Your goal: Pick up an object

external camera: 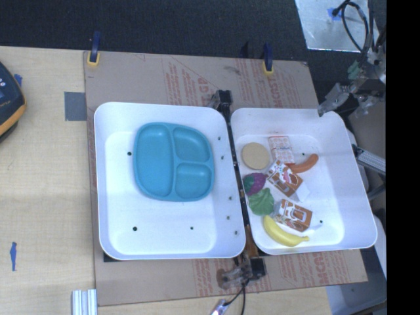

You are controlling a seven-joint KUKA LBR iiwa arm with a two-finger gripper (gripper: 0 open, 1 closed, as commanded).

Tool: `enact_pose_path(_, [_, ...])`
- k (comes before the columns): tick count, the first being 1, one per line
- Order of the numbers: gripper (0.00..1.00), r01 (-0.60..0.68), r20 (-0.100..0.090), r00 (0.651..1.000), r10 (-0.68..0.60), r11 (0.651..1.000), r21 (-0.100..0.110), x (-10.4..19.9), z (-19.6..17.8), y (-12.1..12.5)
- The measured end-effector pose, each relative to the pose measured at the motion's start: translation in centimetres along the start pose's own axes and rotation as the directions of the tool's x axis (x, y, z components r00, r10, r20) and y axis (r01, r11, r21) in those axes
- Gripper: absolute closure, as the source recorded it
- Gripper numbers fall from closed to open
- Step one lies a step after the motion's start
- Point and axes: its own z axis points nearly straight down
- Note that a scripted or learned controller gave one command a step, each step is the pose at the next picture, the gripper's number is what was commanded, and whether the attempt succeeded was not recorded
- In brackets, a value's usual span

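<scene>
Camera view: banana [283,233] far from pincer [341,96].

Two shallow white plastic bins stand side by side, the left bin [115,176] and the right bin [341,176]; left of the right bin lies one light-blue divided plastic plate [174,161]; inside the right bin there are one round tan cookie [255,155], one orange sausage [303,163], one yellow banana [283,233], one purple toy vegetable [254,183], one green leafy toy [261,203], and three small printed packets [284,178].
</scene>
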Motion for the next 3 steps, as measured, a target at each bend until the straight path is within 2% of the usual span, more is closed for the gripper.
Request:
enact_pose_path(1, [0.0,-0.001,0.0,1.0,0.001,1.0,-0.002,0.7,18.1,-1.6])
enact_pose_path(2, [0.0,0.0,-0.002,1.0,0.0,1.0,-0.006,2.4,19.2,3.1])
enact_pose_path(3, [0.0,0.0,0.0,1.0,0.0,1.0,0.0,4.8,16.5,-2.1])
